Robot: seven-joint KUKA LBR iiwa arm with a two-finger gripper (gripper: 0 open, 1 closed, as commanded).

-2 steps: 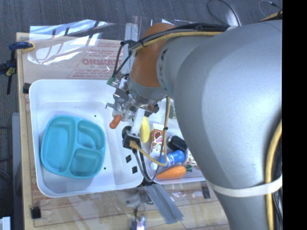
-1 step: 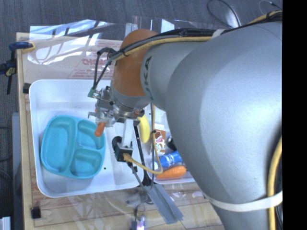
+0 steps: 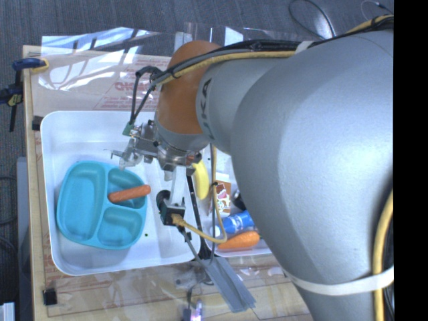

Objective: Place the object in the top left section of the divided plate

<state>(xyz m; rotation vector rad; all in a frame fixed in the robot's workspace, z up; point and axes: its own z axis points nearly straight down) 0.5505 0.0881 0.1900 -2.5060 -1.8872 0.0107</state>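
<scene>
The divided plate (image 3: 93, 206) is blue and lies in the left white bin (image 3: 53, 136) on the worktop. An orange, sausage-shaped object (image 3: 130, 193), perhaps a toy carrot or hot dog, lies on the plate's right side, across the ridge between the two smaller sections. It touches the plate and looks free of the arm. The tool (image 3: 167, 162) hangs just right of the plate, above the bin floor, under the orange band of the wrist. Whether the tool is open or closed I cannot tell, because the wrist and cables cover it. Right of the plate, near the bin divider, are a yellow piece (image 3: 200, 180), a blue item (image 3: 235, 222) and another orange item (image 3: 239, 241).

The object seems light, stiff and smooth, so it may roll or slip. I would take it at the middle, across its short width. I judge the placing as not clearly finished, since the object straddles the ridge.
</scene>
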